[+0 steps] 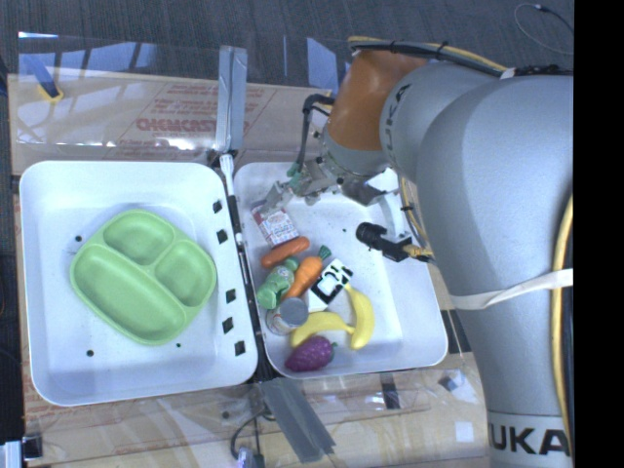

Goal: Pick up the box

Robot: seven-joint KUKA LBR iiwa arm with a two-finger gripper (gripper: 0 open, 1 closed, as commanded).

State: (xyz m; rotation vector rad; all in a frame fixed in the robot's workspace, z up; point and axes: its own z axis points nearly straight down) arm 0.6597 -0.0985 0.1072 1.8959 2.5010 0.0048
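A: What are the fingers doing?

B: The gripper (276, 200) hangs low in the right bin (414, 305), toward its 11 o'clock corner. Its fingers look close together, tips right above the box (277, 226), but the view is too small and cluttered there, so I cannot tell whether they are closed or pinching anything.

A: And the box itself?

B: It lies on the bin floor, a small white and red packet, at 6 o'clock from the fingertips, by the bin's left wall. It seems to be resting, not lifted.

A: What sits around it?

B: Two carrots (295, 261) lie just at its 5 o'clock. Farther that way there is a green item (274, 286), a tin can (292, 312), a black-and-white tag (331, 279), two bananas (343, 322) and a purple grape bunch (309, 355).

A: And beyond?

B: The grey arm (487, 222) with its orange band (366, 100) fills the 3 o'clock side. The left bin (58, 359) holds a green divided plate (143, 276).
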